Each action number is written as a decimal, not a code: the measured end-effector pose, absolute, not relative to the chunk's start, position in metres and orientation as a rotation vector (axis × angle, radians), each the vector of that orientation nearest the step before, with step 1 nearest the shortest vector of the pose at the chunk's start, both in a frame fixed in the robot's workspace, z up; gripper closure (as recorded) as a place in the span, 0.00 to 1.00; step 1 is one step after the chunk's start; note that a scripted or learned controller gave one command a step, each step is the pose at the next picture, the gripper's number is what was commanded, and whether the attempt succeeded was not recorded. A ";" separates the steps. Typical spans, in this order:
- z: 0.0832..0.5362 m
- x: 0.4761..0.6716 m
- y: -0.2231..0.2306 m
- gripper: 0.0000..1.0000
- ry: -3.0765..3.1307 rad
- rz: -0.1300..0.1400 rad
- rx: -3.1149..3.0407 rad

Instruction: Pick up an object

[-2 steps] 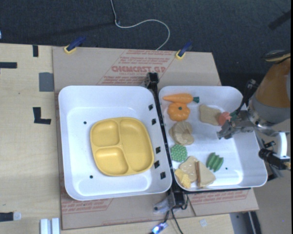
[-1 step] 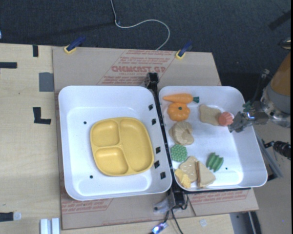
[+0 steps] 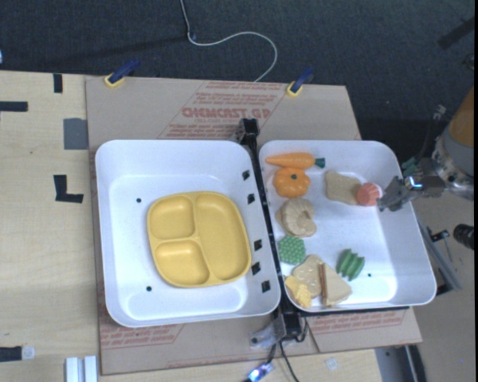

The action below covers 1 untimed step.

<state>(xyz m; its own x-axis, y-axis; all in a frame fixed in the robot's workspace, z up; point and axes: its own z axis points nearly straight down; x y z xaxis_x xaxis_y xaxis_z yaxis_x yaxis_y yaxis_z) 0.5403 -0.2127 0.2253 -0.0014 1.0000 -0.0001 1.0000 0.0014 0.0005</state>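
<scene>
crosswise, the carrot [image 3: 291, 161] lies tip left, green end right; fingers [image 3: 395, 195] state unclear.

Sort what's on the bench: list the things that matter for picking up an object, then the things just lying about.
For the job: gripper, carrot, orange, bread, pink ball, bagel, green round, beans, sandwich.

Lying about: yellow tray, white cable, clamps.
</scene>
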 end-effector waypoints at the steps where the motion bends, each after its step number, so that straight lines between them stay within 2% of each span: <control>1: 0.214 0.565 -0.161 1.00 2.229 0.000 2.215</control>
<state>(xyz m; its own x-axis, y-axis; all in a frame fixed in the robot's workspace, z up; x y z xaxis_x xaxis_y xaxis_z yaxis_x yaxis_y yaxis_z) 0.5648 -0.1613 0.2141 -0.0063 1.0000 0.0010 1.0000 0.0063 -0.0010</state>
